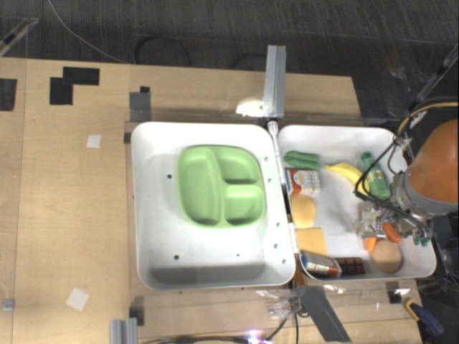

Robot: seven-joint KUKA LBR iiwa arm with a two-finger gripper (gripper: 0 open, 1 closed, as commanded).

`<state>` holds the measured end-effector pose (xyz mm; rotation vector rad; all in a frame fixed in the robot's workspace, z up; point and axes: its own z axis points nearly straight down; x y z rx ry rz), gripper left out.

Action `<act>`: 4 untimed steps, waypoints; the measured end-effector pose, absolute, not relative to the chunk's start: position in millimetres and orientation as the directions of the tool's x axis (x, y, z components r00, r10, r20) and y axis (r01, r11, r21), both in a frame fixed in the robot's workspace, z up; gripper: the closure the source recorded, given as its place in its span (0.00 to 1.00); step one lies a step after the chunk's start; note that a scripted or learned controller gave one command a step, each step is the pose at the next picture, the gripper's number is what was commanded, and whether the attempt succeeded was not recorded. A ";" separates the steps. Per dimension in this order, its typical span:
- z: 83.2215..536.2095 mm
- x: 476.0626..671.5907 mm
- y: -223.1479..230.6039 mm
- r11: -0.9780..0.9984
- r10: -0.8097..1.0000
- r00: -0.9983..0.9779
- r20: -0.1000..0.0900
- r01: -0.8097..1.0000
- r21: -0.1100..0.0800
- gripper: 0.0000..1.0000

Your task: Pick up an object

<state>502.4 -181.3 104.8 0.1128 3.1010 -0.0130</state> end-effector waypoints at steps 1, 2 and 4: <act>245.7 589.0 -165.2 0.990 0.138 -0.990 -0.024 0.138 -0.001 1.00; 239.4 586.2 -166.0 0.990 0.141 -0.990 -0.011 0.141 0.000 0.00; 89.9 547.1 -151.6 0.955 0.296 -0.955 -0.016 0.296 0.002 0.00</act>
